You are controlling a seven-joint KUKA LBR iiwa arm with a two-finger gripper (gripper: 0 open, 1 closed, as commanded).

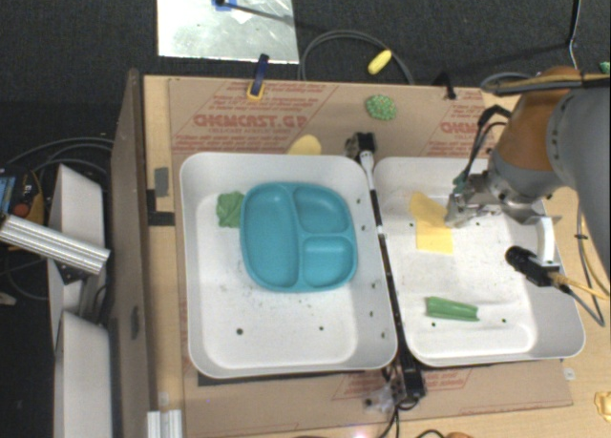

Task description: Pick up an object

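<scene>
Over rt bin (496,331) — end effector (461,207) low.

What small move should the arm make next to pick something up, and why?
Probably lower the gripper slightly onto the yellow piece in the right bin. It hovers at that piece's right edge, and nothing shows between its fingers.

A flat yellow piece (431,224) lies in the right bin's upper left part. A long green piece (451,308) lies flat nearer that bin's front.
</scene>
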